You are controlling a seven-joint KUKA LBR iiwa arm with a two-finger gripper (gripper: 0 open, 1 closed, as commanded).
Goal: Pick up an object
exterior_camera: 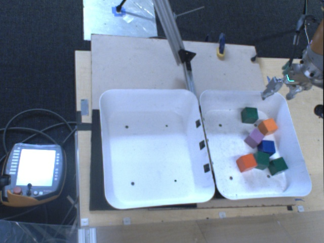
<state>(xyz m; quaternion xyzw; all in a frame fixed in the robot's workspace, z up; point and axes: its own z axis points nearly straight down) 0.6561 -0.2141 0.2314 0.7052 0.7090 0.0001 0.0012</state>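
The metal two-finger claw (281, 89) of the grey arm hangs over the far right corner of the right shallow white plastic bin (298, 184). Its two fingers are spread apart, one pointing to the left and one more to the right, and nothing is between them, so the claw is open and carries no object.

All the small cubes lie in this right bin, below the claw and nearer to the camera. The closest one to the claw is a dark green cube (249, 115), which sits alone, a little down and to the left of the fingertips, not touching them. Further down from the claw is a light orange cube (268, 126), and just beside it, on its lower left, a purple cube (254, 136). Below them is a blue cube (267, 147). Still further from the claw there are a red-orange cube (246, 162), a second dark green cube (261, 159) touching it, and a third dark green cube (277, 165) on the right of this group.

The left white plastic bin (109, 110) stands well apart from the claw, on its left.
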